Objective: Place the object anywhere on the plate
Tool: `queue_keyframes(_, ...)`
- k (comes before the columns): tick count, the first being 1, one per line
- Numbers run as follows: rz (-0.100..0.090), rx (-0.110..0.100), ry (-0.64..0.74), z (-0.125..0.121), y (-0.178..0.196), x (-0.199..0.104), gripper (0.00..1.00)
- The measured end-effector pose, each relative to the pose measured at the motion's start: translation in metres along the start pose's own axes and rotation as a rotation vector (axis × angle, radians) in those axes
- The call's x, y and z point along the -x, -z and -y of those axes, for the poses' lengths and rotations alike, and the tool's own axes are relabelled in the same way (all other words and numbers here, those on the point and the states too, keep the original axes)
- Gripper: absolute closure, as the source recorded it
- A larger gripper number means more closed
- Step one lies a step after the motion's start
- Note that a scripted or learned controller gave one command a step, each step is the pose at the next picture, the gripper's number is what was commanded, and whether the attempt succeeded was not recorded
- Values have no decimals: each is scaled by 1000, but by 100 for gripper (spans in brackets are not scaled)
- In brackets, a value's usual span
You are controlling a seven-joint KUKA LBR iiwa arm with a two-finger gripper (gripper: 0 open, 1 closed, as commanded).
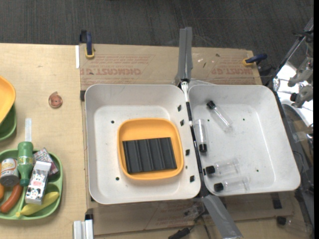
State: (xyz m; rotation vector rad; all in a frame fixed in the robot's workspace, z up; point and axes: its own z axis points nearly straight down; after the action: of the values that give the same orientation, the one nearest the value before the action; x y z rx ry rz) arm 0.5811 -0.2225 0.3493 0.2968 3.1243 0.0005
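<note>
An orange square plate (pixel 172 130) lies in the middle of the left white bin (pixel 99 108). A dark grey ribbed rectangular object (pixel 149 155) rests flat on the plate and covers its front half. In the right white bin (pixel 269 133) lie several clear tubes with black caps: one near the back (pixel 218 114), one along the left wall (pixel 201 136), and two near the front (pixel 223 169) (pixel 232 185).
A green tray of toy food (pixel 30 183) and a yellow bowl (pixel 5 103) sit on the wooden table at the left. Clamps (pixel 88 46) (pixel 254 59) hold the cardboard behind the bins. Shiny metal gear (pixel 299 83) stands at the right edge.
</note>
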Motion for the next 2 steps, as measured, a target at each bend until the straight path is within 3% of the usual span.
queue_keyframes(2,3,1,495,-15,50,78,100)
